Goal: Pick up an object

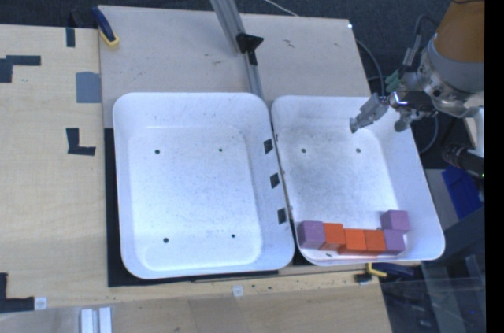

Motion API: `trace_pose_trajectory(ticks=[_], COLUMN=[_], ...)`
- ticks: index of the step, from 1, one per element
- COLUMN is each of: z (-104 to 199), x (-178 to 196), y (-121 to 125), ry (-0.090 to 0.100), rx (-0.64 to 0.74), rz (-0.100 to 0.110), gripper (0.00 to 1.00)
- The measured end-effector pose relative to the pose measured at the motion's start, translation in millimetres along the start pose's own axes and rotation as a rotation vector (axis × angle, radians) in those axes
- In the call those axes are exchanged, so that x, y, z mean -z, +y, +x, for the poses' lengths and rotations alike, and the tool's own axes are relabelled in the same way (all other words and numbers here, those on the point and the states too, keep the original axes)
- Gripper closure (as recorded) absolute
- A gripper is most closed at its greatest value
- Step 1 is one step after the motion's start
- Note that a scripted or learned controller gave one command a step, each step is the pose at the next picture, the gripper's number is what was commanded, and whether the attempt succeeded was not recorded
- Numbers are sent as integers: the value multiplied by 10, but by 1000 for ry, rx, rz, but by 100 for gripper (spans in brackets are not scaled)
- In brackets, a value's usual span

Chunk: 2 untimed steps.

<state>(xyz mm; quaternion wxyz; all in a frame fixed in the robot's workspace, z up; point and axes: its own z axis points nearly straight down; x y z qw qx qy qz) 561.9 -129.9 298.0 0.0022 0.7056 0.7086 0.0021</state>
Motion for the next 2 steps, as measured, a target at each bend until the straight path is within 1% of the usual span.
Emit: trace_pose_trajectory(ticks=[1, 2], z=[-699, -459], x=[-118, 334], y=[209, 102], ry=[-4, 0], rx=[-8, -1], rz=[6, 2], gripper=[0, 0])
